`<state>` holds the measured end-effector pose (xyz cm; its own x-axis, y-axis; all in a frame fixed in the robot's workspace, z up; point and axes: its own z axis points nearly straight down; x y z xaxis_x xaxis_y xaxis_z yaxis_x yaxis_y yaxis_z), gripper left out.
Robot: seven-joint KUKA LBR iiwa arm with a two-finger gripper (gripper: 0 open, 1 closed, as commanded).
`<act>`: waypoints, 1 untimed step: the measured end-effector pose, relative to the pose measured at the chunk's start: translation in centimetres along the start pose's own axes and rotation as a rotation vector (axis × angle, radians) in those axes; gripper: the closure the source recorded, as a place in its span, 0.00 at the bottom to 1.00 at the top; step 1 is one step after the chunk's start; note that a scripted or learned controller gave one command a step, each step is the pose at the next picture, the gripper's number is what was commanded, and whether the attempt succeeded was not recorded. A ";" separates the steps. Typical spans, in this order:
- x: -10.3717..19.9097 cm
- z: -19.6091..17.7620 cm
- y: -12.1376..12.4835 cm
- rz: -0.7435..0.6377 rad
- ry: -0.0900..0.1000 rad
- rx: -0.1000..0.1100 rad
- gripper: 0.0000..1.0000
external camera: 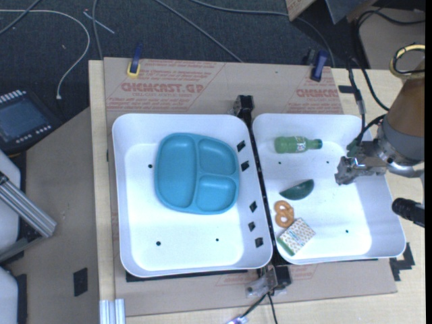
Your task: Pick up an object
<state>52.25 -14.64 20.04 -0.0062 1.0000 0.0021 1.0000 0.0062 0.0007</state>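
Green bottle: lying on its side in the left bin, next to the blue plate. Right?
Not quite. The bottle is lying on its side, but in the right bin, near its far wall. The blue plate sits alone in the left bin. The camera view shows the divider between them.

— Looking smooth and faintly glossy, like moulded plastic: both white bins (128,181), plus the blue divided plate (197,173) at nine o'clock.

— Showing shiny green plastic on the bottle (297,144) at twelve; matt brown cardboard (169,83) lying beneath; bare metal gleaming on the gripper (345,172) at three.
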 end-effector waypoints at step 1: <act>5.6 0.0 0.8 -0.001 0.002 0.002 1.00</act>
<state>53.03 -9.06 20.08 -0.0072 1.0000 0.0038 1.0000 0.0072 -0.0008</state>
